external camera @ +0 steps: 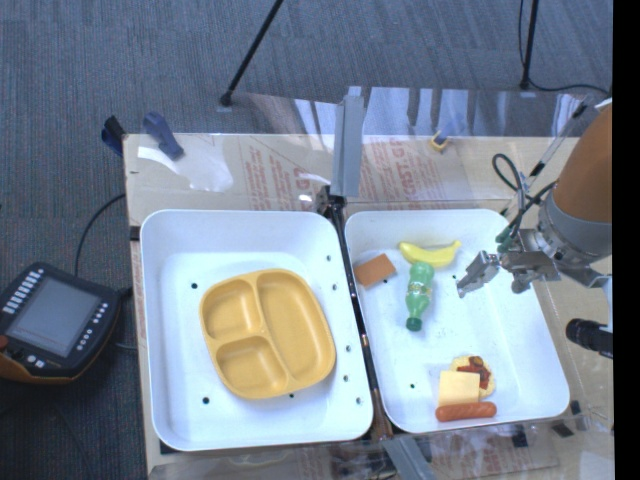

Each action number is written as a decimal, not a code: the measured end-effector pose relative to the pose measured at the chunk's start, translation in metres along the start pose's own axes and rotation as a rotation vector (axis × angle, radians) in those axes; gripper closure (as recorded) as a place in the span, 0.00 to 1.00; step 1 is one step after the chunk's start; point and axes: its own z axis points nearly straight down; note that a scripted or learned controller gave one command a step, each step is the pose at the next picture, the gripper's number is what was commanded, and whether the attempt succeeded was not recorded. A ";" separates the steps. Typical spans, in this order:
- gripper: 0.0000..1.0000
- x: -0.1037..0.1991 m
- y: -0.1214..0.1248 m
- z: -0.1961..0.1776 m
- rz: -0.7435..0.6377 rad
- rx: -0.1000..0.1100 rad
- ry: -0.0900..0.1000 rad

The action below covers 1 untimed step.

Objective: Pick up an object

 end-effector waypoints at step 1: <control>0.00 0.038 0.037 0.139 -0.066 0.000 -0.001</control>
